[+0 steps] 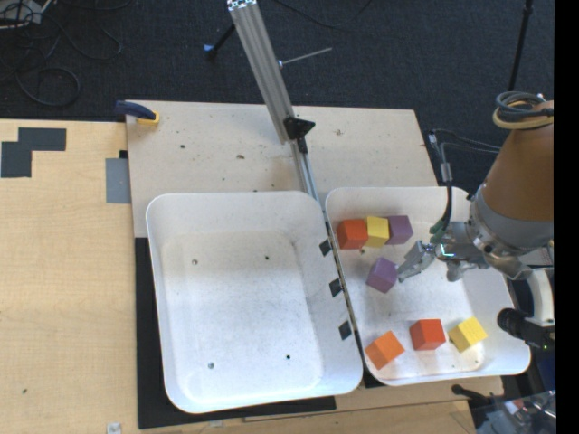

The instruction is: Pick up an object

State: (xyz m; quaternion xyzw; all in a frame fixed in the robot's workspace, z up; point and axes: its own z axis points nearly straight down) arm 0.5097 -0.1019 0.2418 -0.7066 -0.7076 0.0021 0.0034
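The surface (226,147) carries two bins; the right bin (507,355) holds the arm (520,179). Its gripper (414,265), at centre-right of the frame, hangs just beside the purple cube (382,275); its opening can't be told. Best to centre over that cube, clear of neighbours, before closing.

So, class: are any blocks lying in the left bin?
No: all seven blocks, such as the purple block, lie in the right bin, not the left bin.

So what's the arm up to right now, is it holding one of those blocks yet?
Gripper low in the right bin, nothing seen held. Lone purple block right beside it, looks like the target. Red, yellow, purple row sits close behind.
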